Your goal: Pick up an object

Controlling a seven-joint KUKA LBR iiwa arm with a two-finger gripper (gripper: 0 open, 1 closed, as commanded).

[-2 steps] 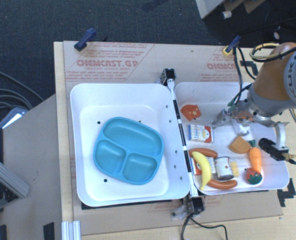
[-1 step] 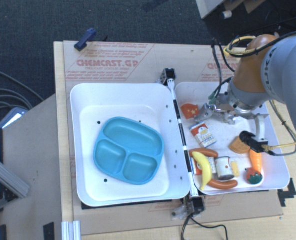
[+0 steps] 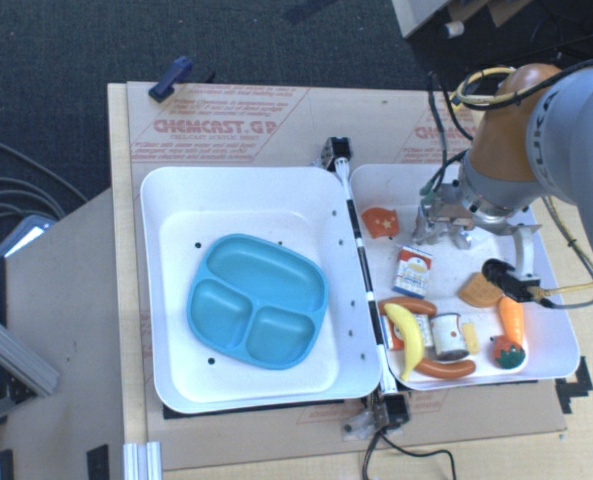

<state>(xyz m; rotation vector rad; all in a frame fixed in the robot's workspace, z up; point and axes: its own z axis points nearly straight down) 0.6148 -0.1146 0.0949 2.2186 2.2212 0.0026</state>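
Bright, even light falls from overhead, and the two shallow white plastic bins (image 3: 166,268) come out close to blown white, their inner walls showing only faint grey shading. The glossy blue divided plastic tray (image 3: 257,301), well to the left of the metal two-finger hand (image 3: 442,225), carries soft pale sheen along its ridges rather than hard glare. Shadows are short and diffuse: a thin dark line under the bins' front edge, a soft one below the hand. The dark grey carpet floor (image 3: 126,18) beyond the table reads dim and grainy. Focus is moderate throughout; small print and the small things below the hand look slightly soft. The grey arm with its orange band (image 3: 556,128), nearest the lens, is mildly blurred.
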